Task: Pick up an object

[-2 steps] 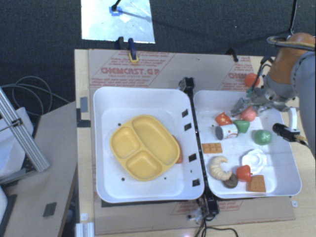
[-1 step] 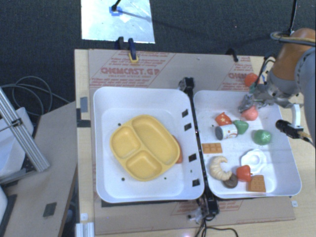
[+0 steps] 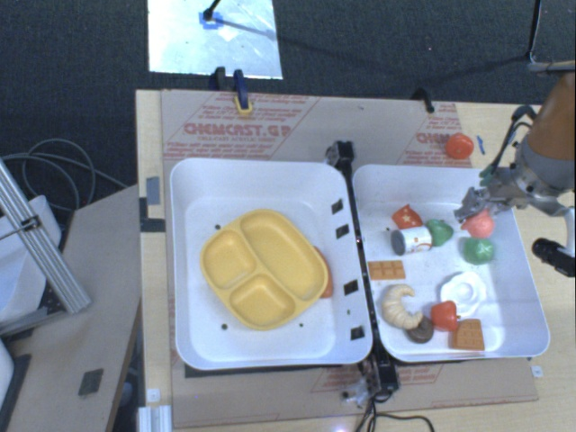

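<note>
My gripper (image 3: pixel 474 205) hangs over the upper right part of the right bin (image 3: pixel 531 286). A pink-red ball (image 3: pixel 483 226) lies right beneath its tip, too close for me to tell whether they touch. A green piece (image 3: pixel 478 250) sits just below the ball. Further left are a green lump (image 3: pixel 439 232), a white can (image 3: pixel 412 239) and a red piece (image 3: pixel 407 216). Lower in the bin lie a tan cracker (image 3: pixel 387 269), a croissant (image 3: pixel 398 304), a fried egg (image 3: pixel 463 289), a red pepper (image 3: pixel 444 314) and an orange waffle (image 3: pixel 467 334).
The left bin (image 3: pixel 193 241) holds a yellow divided plate (image 3: pixel 263 268) with an orange thing (image 3: pixel 327 284) peeking from under its right edge. A red tomato (image 3: pixel 460 146) lies on the bench beyond the right bin. The arm enters from the right edge.
</note>
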Controlling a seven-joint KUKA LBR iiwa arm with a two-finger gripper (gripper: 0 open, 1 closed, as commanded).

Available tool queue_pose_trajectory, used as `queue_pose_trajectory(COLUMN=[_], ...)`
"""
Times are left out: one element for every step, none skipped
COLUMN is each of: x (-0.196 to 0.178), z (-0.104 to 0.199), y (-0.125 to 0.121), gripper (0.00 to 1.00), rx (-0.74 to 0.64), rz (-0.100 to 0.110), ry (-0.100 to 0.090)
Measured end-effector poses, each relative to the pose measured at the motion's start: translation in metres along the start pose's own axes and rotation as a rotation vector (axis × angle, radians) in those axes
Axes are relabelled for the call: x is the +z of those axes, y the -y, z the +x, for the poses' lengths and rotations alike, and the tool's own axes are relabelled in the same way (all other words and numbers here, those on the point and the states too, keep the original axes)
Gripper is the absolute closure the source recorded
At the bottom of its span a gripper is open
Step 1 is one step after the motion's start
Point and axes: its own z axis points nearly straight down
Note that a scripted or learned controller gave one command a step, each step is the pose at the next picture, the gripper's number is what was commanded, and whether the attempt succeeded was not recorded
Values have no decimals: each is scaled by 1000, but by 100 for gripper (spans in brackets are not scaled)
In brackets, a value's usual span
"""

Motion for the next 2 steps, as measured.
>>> queue_pose_trajectory(x=[18, -35], z=[77, 150], y=[18, 19], gripper=[100, 100], rx=[-10, -13], rz=[4, -3], ry=[-4, -3])
